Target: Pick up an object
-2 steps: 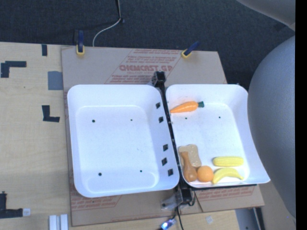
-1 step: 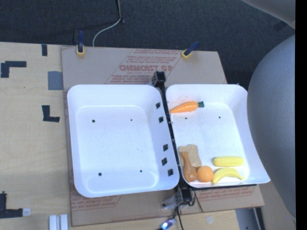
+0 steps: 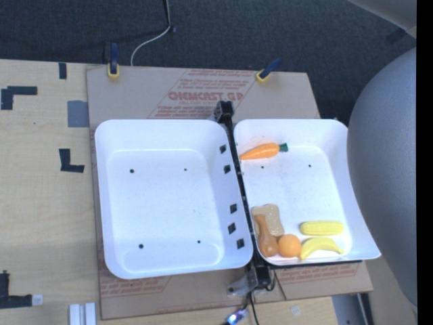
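The right bin [image 3: 338, 175] holds several toy foods. An orange carrot [image 3: 260, 152] with a green tip lies near its far left corner. Along the near edge sit a tan bread-like piece [image 3: 266, 221], a small orange ball [image 3: 289, 246], a yellow corn cob [image 3: 321, 228] and a yellow banana [image 3: 320, 248]. The grey arm [image 3: 392, 181] bulks large along the right side of the view, blurred and close to the camera.
The left bin [image 3: 162, 202] stands beside the right one, joined by a black clip strip [image 3: 233, 181]. Both rest on a cardboard sheet [image 3: 203, 93] clamped at the far edge. A white cable [image 3: 152, 36] runs off behind.
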Controlling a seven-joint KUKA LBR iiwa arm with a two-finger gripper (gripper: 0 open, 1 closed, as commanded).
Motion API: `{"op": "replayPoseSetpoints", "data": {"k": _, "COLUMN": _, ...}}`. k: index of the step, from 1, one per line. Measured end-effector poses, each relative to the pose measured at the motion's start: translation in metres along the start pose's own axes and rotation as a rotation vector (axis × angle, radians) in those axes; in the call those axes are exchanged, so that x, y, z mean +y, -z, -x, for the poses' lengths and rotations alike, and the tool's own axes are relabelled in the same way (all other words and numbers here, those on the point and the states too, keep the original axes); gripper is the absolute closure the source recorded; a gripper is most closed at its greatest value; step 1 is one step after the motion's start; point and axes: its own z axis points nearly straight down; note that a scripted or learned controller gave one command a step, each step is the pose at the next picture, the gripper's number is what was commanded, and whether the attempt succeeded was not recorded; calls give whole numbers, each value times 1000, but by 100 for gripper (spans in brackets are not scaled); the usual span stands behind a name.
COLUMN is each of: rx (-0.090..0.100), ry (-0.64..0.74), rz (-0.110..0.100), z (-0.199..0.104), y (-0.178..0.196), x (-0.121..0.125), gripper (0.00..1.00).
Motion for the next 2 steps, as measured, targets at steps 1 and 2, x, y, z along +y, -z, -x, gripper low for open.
{"op": "replayPoseSetpoints", "data": {"k": 1, "rx": 6, "ry": 0, "rz": 21, "z": -2, "y": 10, "x": 2, "gripper": 100}}
{"op": "replayPoseSetpoints", "data": {"k": 2, "rx": 13, "ry": 0, "rz": 44, "z": -3, "y": 19, "x": 5, "gripper": 100}}
